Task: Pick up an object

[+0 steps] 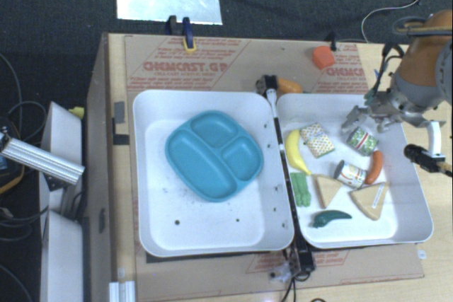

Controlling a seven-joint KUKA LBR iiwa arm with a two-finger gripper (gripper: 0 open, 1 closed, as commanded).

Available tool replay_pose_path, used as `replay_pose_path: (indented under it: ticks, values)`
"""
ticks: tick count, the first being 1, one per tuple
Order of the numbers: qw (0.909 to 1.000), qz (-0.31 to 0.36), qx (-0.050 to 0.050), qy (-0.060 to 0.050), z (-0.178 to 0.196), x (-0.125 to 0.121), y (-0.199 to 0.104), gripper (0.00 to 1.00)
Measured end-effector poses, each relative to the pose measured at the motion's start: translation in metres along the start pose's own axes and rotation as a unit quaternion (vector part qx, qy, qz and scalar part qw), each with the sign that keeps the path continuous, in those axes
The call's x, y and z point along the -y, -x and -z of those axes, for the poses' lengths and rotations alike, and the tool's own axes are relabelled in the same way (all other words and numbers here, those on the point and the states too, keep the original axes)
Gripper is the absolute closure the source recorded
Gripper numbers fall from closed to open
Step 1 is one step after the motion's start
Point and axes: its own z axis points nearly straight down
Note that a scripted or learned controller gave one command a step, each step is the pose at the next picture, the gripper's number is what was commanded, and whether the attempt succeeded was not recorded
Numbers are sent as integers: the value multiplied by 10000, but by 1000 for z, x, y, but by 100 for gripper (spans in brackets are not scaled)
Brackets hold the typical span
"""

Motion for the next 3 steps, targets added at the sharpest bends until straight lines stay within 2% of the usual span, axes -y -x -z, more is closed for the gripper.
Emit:
replay_pose_path:
  ticks: [1,2,3]
  values:
    - [10000,6,8,11,-21,-1,0,0]
    - [10000,17,14,30,-10,-2,0,100]
    - [10000,11,6,37,73,-9,-82,100]
